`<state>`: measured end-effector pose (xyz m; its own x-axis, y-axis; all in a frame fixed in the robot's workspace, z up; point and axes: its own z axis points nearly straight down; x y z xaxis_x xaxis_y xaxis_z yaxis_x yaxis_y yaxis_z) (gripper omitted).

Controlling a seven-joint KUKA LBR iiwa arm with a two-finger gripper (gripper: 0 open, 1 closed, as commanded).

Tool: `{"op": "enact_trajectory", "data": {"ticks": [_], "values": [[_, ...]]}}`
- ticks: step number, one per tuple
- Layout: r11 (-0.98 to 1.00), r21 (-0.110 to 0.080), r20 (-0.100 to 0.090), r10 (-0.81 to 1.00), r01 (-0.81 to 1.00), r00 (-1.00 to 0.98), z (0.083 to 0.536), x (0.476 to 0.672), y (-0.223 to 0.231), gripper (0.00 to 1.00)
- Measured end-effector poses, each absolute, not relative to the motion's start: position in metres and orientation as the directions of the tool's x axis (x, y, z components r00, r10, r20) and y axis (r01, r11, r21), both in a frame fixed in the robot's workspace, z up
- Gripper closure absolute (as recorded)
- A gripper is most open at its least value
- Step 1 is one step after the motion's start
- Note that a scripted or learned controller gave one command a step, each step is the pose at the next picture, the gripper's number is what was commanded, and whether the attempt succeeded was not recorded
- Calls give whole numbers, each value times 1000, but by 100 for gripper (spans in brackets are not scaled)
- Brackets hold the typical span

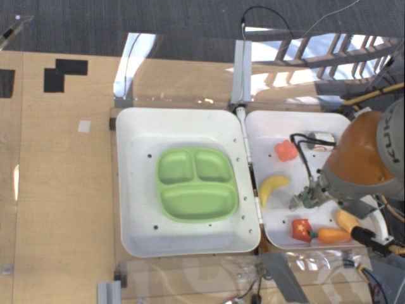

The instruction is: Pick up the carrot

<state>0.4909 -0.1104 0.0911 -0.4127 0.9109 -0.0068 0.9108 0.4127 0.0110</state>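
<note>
Right bin (pixel 278 122), near edge: carrot (pixel 332 235) lying flat just below pincer (pixel 306 199), red tomato-like item (pixel 302 229) touching its left end. Pincer low over bin floor, nothing visible between fingers; finger spacing cannot be told. Banana (pixel 271 188) just left of pincer; pink-red block (pixel 286 151) beyond it. Left bin (pixel 136 233), well left: green three-compartment plate (pixel 197 183), centred.

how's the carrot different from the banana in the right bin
The carrot is orange and lies flat along the near edge of the right bin; the banana is yellow, curved, and sits farther up toward the divider. The carrot touches a red item; the banana lies alone. Both are small toy foods.
</note>
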Motion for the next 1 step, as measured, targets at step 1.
{"op": "enact_trajectory", "data": {"ticks": [1], "values": [[50, 12, -6, 999, 999, -50, 91, 491, -187, 100]]}}
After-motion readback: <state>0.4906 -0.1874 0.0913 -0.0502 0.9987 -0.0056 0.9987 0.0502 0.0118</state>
